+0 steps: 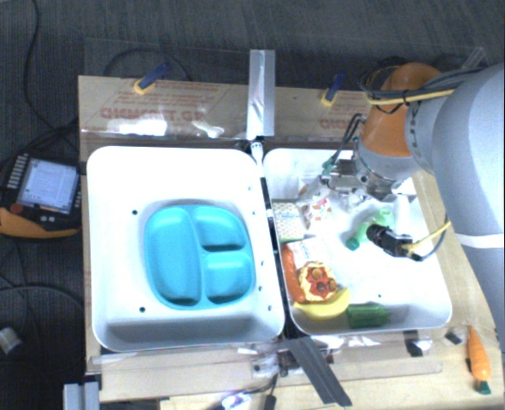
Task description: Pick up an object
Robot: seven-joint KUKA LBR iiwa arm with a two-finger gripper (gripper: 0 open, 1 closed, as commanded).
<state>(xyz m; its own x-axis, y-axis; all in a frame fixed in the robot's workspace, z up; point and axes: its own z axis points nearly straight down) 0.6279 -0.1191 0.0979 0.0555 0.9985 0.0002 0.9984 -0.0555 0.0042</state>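
Gripper (348, 176) low over far part of right bin (431, 293); finger state cannot be told. Toys lie in that bin: pizza (318, 282), banana (325, 306), green block (368, 315) near edge. Blue tray (199, 254) in left bin (115, 186).

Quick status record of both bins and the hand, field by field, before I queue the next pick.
left bin: holds a blue divided tray
right bin: clutter along its left and near sides, including a banana, a green object and a pizza-slice toy
hand: over the right bin's far part, above the clutter
grasp: cannot tell from this view
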